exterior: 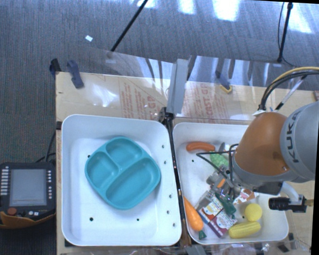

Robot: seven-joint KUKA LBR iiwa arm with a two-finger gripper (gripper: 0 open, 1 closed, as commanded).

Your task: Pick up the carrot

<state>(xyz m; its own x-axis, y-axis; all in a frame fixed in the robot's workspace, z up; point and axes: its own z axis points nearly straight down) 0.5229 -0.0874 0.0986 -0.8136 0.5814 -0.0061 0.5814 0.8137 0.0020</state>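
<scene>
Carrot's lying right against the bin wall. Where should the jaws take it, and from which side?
Grip the carrot at mid-body, coming straight down from above. It lies flat and slanted along the right bin's left wall, so closing across its narrow width looks best, one jaw in the thin gap by the wall, the other on the open side. The gripper hangs to its right, over the packets.

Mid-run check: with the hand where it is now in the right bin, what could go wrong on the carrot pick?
1. The hand sits over the cluttered packets, apart from the carrot; it may grab a packet instead.
2. The carrot lies against the right bin's left wall, near its front corner, so a finger might strike the wall or fail to get around it.
3. The yellow lemon and banana-like piece lie nearby and could get knocked.
</scene>
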